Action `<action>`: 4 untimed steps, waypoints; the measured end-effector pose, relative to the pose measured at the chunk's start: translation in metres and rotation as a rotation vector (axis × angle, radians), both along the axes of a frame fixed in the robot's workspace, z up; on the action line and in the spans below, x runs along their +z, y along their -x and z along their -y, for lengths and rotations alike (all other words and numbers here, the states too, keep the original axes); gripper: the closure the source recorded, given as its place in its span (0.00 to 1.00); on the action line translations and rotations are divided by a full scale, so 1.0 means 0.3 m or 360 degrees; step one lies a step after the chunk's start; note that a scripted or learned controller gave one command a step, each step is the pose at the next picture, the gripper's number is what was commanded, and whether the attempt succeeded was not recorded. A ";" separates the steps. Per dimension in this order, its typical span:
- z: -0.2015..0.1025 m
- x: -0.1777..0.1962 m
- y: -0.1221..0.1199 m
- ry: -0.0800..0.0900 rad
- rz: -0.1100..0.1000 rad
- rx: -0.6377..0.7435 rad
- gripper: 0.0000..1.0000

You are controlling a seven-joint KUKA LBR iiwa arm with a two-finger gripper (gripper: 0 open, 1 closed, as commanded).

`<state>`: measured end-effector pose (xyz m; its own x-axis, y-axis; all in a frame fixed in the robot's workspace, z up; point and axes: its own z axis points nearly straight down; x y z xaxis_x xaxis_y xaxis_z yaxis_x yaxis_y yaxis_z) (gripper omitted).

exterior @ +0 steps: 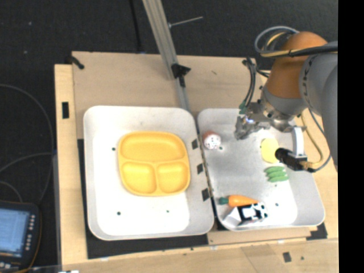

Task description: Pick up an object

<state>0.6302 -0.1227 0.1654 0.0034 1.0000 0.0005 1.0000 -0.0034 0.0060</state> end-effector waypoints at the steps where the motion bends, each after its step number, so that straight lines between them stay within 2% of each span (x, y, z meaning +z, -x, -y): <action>1: 0.002 0.151 0.011 0.0002 0.0000 0.0004 1.00; 2: -0.013 0.307 0.022 0.0001 0.0001 0.0011 1.00; 4: -0.314 0.316 0.157 -0.0003 -0.0007 0.0017 1.00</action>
<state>0.5831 -0.0283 0.2602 -0.0071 1.0000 0.0022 1.0000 0.0071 0.0015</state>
